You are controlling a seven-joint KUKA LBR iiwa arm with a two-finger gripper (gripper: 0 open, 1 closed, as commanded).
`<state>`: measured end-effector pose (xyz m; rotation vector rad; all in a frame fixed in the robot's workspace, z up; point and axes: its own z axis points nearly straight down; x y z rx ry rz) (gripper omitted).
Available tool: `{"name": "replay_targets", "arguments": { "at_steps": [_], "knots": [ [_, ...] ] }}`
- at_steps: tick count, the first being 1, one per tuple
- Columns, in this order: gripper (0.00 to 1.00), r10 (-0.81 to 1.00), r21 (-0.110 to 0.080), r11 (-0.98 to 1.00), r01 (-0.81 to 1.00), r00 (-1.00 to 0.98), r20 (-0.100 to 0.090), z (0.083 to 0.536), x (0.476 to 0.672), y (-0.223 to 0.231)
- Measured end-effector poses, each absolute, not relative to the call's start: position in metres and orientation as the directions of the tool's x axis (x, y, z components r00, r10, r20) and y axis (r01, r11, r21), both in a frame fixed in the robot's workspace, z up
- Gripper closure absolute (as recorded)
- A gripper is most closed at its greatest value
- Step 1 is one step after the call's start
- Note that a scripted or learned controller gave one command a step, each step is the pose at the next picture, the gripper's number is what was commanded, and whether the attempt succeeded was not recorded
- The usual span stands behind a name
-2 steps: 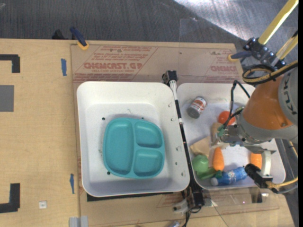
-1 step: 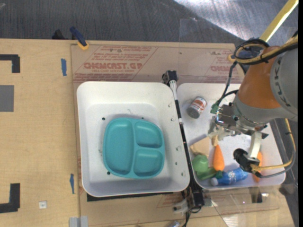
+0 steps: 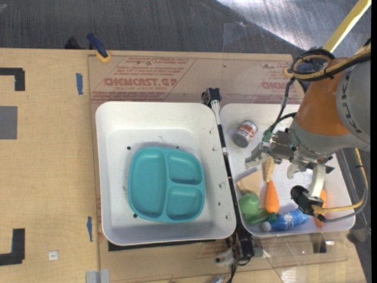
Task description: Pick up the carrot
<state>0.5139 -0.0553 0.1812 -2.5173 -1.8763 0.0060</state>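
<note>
Carrot, one, lies in the right bin, touching a green toy, a blue bottle and a tan wedge. One can lies apart. One teal divided plate fills the left bin. The gripper hovers just above the carrot; whether it is clenched, I cannot tell.

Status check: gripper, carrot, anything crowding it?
Gripper low over right bin. Carrot lying in bin, ungrasped. Green toy, blue bottle crowd it.
</note>
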Motion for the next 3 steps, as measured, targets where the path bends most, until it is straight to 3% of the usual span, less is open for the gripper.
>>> {"name": "replay_targets", "arguments": {
  "at_steps": [1, 2, 3],
  "knots": [
    [0.00, 0.960, 0.003, -0.280, 0.960, 0.280, 0.003, 0.104, 0.483, -0.100],
    [1.00, 0.961, 0.008, -0.278, 0.961, 0.278, 0.008, 0.112, 0.487, -0.096],
    [1.00, 0.783, -0.005, -0.622, 0.783, 0.622, -0.002, 0.182, 0.481, -0.031]
  ]
}}
